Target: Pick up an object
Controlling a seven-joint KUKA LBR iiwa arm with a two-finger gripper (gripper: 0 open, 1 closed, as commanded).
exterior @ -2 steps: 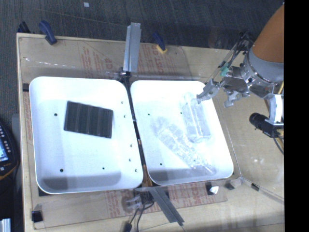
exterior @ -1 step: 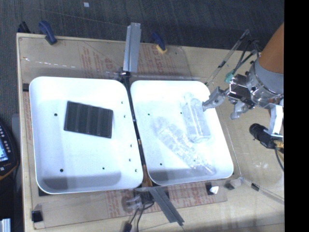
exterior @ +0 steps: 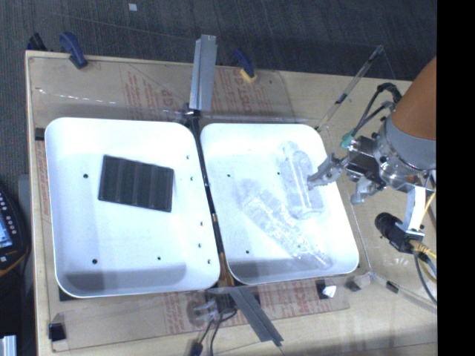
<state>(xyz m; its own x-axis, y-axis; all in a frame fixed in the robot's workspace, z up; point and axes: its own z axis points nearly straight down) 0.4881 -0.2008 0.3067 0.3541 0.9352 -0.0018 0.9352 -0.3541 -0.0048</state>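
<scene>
Jaws: hard to read; the gripper (exterior: 324, 175) sits at the right rim of the right bin, just beside the clear plastic bottle (exterior: 299, 182), and whether the jaws are spread or closed I cannot tell; nothing is seen between them. Step in hand, as I judge it: the approach, grasp not yet made. Next move likely calls for lining up across the bottle's body and coming down over it before closing; clear plastic on white gives little contrast, so a miss is possible. Count, largest first: one surface (exterior: 297, 95); two white bins, left bin (exterior: 67, 199) and right bin (exterior: 237, 147); one dark ribbed rectangular pad (exterior: 136, 183) lying flat in the left bin; one clear bottle and one crumpled clear plastic wrapper (exterior: 278, 225) in the right bin, touching or nearly so.
</scene>
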